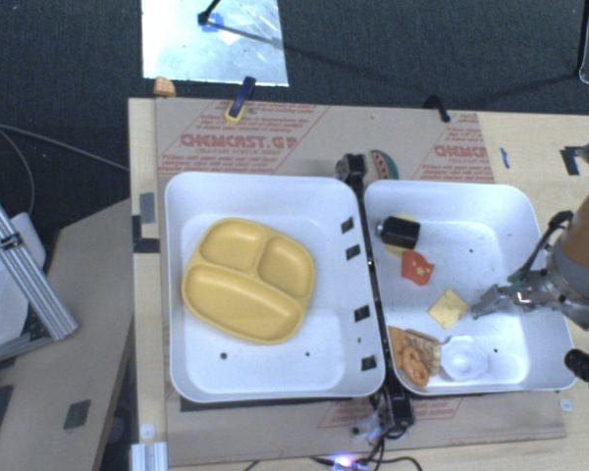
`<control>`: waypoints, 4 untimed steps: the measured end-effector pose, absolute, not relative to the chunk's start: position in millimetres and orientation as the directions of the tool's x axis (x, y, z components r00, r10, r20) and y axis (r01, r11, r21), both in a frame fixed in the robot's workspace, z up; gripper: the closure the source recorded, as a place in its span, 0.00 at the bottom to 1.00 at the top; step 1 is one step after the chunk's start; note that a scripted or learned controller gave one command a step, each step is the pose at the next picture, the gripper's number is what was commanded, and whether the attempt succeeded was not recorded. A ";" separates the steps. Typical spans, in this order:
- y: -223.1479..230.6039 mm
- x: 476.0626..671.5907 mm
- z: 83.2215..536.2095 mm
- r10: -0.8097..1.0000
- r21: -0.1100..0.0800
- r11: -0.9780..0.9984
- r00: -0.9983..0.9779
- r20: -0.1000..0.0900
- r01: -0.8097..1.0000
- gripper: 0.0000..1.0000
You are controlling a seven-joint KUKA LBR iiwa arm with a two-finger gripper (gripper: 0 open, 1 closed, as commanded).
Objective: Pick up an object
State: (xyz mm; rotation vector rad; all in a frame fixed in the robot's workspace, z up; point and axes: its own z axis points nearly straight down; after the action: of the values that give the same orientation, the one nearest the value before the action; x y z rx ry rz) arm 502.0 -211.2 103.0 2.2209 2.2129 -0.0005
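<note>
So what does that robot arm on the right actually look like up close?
At the right edge, over the right-hand bin, you see the arm's end as a rounded bulk in orange-brown with a grey section beneath. From it a slim metallic gripper sticks out, silvery grey, with thin dark cables looping from the wrist down to it. The picture is too coarse to show any markings.

I see a yellow tray (248, 279) in a white bin (182, 263); right of it, red (417, 268), black (400, 232) and pale yellow (449, 309) pieces.

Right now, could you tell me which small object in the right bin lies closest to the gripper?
The pale yellow square block; the red piece and black block lie farther from the gripper.
</note>
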 end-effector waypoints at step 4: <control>-100.3 518.8 89.2 1.000 0.003 0.012 -0.012 0.003 1.000 0.00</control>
State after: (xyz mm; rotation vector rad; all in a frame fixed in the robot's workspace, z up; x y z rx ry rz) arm 518.8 -100.3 89.2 2.2077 2.2353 0.0074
